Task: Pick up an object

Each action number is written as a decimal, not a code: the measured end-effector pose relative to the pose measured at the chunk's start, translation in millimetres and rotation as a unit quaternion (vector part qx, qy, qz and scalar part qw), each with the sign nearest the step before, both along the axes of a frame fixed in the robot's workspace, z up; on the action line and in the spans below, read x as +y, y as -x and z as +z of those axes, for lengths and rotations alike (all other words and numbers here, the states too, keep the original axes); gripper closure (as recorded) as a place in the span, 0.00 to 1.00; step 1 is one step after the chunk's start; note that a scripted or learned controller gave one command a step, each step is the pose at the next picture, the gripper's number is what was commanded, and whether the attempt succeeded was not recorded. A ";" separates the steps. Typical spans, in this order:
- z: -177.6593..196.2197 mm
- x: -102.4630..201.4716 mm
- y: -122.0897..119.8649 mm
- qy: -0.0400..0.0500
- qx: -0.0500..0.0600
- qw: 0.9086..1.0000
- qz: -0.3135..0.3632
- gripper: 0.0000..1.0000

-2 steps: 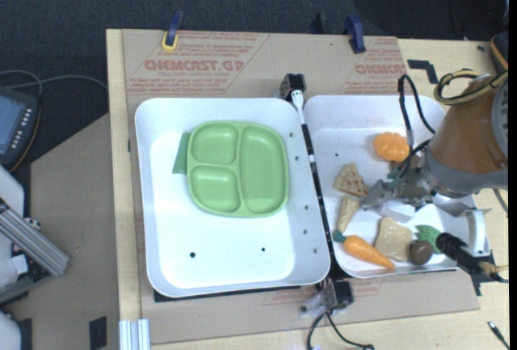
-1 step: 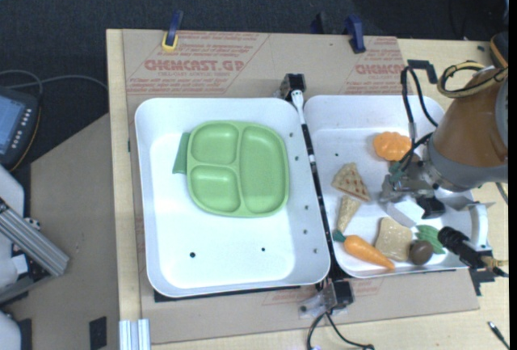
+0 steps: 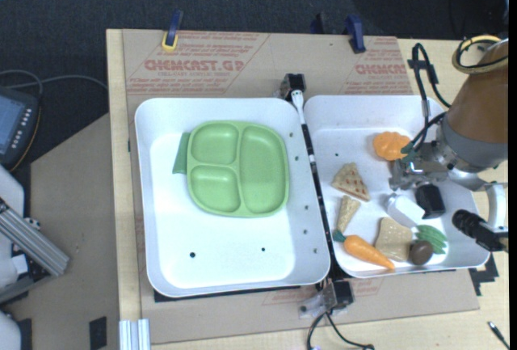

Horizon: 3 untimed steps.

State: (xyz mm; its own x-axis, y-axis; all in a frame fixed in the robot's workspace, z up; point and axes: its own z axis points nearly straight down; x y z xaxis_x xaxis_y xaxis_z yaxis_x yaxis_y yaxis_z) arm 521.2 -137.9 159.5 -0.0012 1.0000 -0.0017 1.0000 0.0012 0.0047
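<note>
Orange food piece (image 3: 390, 145) in right bin (image 3: 347, 130), just beside tool (image 3: 405, 174). Can't tell if tool is open or gripping. Green plate (image 3: 238, 168) in left bin (image 3: 161, 219).

We lose the arm (image 3: 485, 110) at the right edge, where its upper part is cut off. It hides the far right rim of the right bin (image 3: 339, 120). The gripper (image 3: 408, 172) covers one side of the orange piece (image 3: 388, 145), so we cannot tell its shape. A darker green thing (image 3: 179, 156) lies mostly under the plate (image 3: 238, 169). The brown lump (image 3: 420, 253) near the carrot (image 3: 367, 250) is too small to name. A screen (image 3: 14, 126) is cut off at the left edge.
</note>
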 end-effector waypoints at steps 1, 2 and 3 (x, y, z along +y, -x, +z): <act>43.2 0.9 2.0 0.000 -0.001 1.000 0.000 1.00; 66.6 0.8 1.1 0.000 0.000 1.000 0.000 1.00; 76.7 50.7 -19.9 -0.001 0.000 1.000 0.002 1.00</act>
State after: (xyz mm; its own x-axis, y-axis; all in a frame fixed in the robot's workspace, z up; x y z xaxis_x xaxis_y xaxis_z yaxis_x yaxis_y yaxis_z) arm 541.1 -87.2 236.2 -0.0057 1.0000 0.0000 1.0000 0.0057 0.0040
